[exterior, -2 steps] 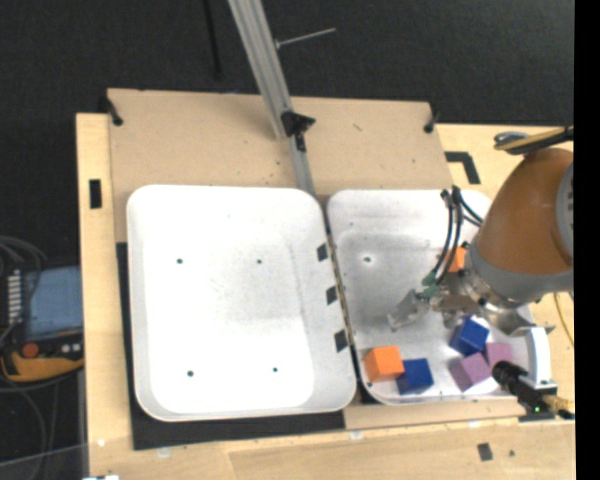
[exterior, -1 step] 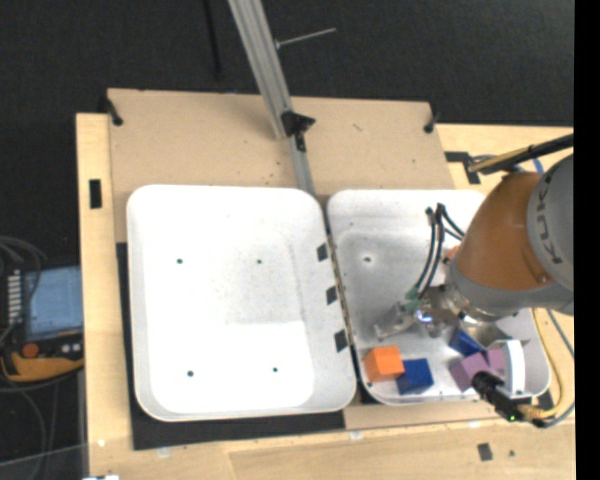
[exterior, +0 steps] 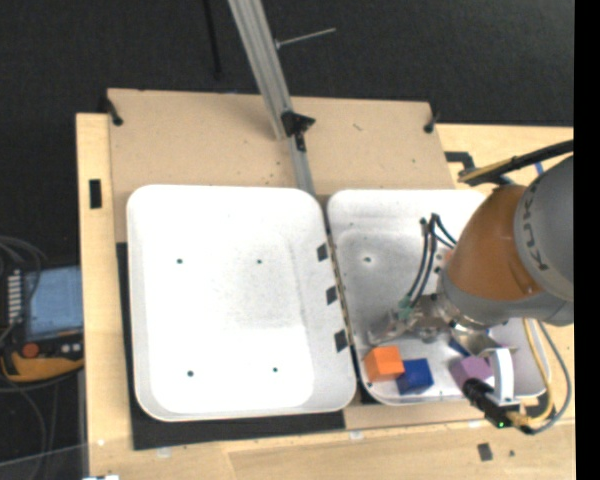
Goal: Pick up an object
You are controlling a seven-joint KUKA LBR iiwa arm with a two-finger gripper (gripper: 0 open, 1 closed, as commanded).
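The arm (exterior: 510, 253) hides the end effector (grip state unclear) above the orange block (exterior: 385, 362).

Setting: robotics lab. Evidence: plywood bench (exterior: 230, 138) on dark carpet, two white bins (exterior: 230, 298), grey-orange industrial arm (exterior: 510, 258), aluminium camera mast (exterior: 265, 58), cabled control pendant (exterior: 45, 318).
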